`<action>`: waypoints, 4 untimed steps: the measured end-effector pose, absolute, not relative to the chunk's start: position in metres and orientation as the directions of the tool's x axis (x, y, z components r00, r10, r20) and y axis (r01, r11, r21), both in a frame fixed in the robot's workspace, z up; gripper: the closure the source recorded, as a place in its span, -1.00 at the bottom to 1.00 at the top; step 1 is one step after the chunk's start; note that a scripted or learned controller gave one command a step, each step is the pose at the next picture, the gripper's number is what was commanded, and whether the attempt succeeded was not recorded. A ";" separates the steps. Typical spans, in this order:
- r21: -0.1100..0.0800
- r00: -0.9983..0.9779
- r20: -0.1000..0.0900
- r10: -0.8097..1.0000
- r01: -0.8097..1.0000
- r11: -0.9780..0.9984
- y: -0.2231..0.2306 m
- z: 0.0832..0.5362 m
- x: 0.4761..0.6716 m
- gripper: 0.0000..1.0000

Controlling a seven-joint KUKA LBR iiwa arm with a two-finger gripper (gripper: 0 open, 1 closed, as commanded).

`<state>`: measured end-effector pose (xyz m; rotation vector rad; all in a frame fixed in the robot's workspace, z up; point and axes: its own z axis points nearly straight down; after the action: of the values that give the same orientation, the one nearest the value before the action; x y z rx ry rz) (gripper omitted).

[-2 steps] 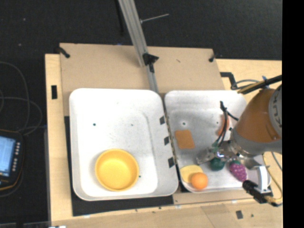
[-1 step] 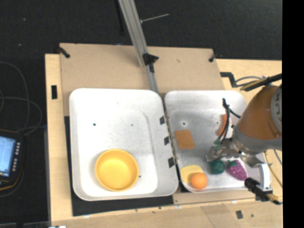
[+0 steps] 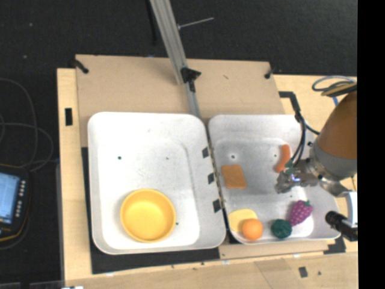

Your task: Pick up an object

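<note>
The right bin (image 3: 252, 131) holds a tan square piece (image 3: 233, 176) near its left side, an orange carrot-like piece (image 3: 283, 156) toward the right, a purple grape bunch (image 3: 300, 212), a dark green object (image 3: 280, 228), an orange ball (image 3: 252, 229) and a pale yellow piece (image 3: 240, 216) along the front. My gripper (image 3: 287, 179) hangs over the right part of this bin, just below the carrot piece and above the grapes. Nothing shows between its fingers. A yellow bowl (image 3: 148, 214) sits in the front of the left bin (image 3: 144, 137).
A slanted metal rail (image 3: 173, 41) runs from the top down to the seam between the bins. The arm's orange band (image 3: 341, 128) and grey wrist cover the right bin's far right edge. A dark screen device (image 3: 11, 200) lies at the left.
</note>
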<state>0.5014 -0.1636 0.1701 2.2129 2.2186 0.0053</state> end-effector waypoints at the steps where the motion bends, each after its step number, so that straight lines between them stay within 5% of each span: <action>1: 0.008 -0.003 -0.003 1.000 1.000 0.003 -0.165 0.224 0.504 1.00; 4: 0.001 -0.003 0.000 1.000 1.000 0.003 -0.017 0.254 0.522 1.00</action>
<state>0.5220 -0.0167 0.2541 2.2173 2.2243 0.0018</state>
